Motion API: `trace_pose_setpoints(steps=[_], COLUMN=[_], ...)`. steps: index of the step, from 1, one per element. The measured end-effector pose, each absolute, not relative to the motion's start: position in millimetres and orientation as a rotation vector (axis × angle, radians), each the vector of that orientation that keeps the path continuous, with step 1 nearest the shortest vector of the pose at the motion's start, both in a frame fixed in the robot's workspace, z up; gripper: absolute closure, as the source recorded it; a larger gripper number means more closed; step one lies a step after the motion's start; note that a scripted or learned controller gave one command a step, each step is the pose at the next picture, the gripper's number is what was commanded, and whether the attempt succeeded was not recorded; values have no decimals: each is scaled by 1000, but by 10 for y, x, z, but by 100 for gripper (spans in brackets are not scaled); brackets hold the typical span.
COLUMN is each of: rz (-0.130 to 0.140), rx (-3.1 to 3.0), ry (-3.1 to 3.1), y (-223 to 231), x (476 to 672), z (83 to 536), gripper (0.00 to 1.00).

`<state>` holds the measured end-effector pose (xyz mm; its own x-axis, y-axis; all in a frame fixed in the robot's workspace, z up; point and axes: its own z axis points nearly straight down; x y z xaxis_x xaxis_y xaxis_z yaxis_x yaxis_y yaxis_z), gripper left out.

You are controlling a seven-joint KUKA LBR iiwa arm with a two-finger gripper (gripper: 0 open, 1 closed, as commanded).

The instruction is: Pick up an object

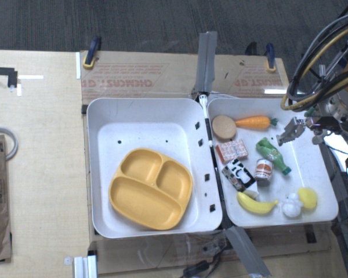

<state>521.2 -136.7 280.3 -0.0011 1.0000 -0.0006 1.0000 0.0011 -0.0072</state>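
Here, two white bins sit side by side on the worktop, with the claw [291, 133] hovering over the right one.

The left bin [98, 155] holds a yellow divided plate [151, 187] toward its near edge. The right bin [327, 184] holds the small objects: a banana [256, 204] near its front edge, an orange carrot [253, 121] by its far edge, a green bottle [272, 154] mid-bin, a round brown disc [224, 127] in the far left corner, a red patterned packet [231, 150], a black-and-white item [238, 174], a small can [263, 171], a lemon [307, 197] and a white lump [291, 207] toward the front right corner. The claw hangs near the bin's right edge with nothing between its fingers; whether they are spread or closed I cannot tell.
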Motion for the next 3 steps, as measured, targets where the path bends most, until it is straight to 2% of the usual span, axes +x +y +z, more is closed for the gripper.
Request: trace_pose_setpoints(steps=[1, 2, 3], rz=[10, 11, 12], rx=[-2621, -2809, -2661], ry=[-1723, -1402, -1663], y=[-1813, -1280, -1276], x=[5621, 5847, 5814], z=[1744, 1912, 1790], gripper=[0, 0, 0])
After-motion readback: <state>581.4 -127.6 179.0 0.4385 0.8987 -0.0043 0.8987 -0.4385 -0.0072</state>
